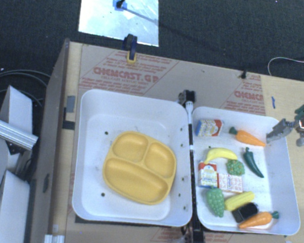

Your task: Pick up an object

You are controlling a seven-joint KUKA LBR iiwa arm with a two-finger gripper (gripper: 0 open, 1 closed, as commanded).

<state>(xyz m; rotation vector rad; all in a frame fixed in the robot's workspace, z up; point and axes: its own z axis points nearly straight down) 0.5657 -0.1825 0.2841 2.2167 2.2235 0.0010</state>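
Gripper [294, 129] at right bin's [291, 181] far edge, aperture unclear, nothing held. I'd descend squarely over the carrot [248, 138], clear of neighbours.

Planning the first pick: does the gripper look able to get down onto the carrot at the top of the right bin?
Probably yes. The gripper hangs at the right bin's far right edge, close to that carrot, which lies apart from its neighbours with nothing over it.

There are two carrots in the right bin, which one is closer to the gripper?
The carrot by the bin's far edge, just left of the gripper. The other carrot lies at the near edge, beside a black block.
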